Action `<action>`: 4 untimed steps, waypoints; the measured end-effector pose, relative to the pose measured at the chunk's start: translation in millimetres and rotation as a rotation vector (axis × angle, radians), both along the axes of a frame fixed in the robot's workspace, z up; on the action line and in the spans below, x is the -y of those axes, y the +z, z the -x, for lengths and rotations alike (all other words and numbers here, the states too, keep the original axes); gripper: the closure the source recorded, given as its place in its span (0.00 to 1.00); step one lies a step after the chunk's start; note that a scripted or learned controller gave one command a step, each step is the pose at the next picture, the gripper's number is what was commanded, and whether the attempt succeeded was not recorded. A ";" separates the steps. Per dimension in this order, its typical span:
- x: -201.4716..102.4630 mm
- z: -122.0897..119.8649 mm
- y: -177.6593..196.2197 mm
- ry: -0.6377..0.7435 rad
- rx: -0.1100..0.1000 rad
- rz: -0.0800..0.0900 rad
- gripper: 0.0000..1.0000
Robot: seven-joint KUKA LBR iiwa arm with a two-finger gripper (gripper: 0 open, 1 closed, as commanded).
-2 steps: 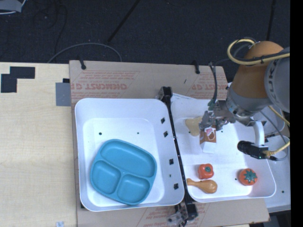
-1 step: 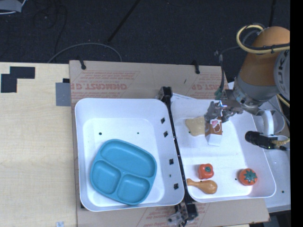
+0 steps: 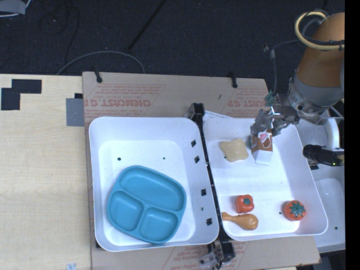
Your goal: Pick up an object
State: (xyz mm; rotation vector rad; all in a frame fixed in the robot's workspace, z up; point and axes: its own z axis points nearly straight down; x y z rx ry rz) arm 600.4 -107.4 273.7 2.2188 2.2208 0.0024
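carton near right bin's far edge, under claw.

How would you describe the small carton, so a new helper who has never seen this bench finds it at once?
Look in the right-hand white bin, at its far end beside the gripper. The small carton stands there, just right of a pale beige lump. It is the one boxy item, brown and white, while its neighbours are rounded.
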 end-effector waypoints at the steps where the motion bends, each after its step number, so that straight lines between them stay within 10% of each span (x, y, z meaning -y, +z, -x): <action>1: -46.2 1.7 -17.5 0.003 -0.007 -0.002 1.00; 4: -206.5 24.7 -53.1 0.003 -0.009 -0.001 1.00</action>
